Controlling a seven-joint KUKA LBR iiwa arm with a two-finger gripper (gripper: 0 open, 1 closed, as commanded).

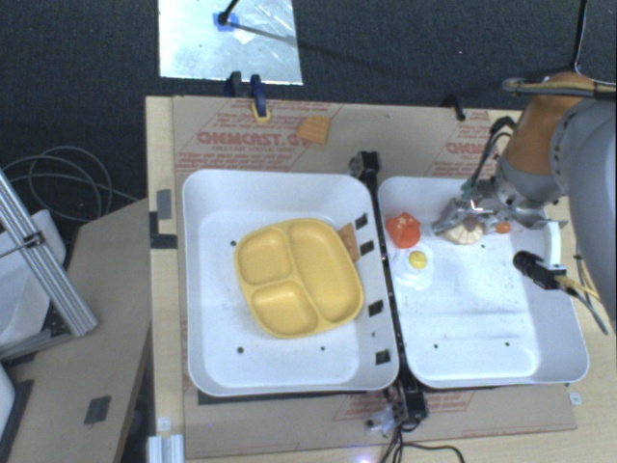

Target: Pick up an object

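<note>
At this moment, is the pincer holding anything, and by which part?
Cannot be told. The pincer is down over a pale lumpy item in the right bin, but any hold on it is hidden.

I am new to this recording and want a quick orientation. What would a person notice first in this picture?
First the yellow tray with three compartments, lying in the middle of the left bin. Next the grey arm with its orange band, reaching in from the right, its pincer low over a pale object near the back of the right bin. A red toy and a fried egg toy sit near that bin's left wall.
</note>
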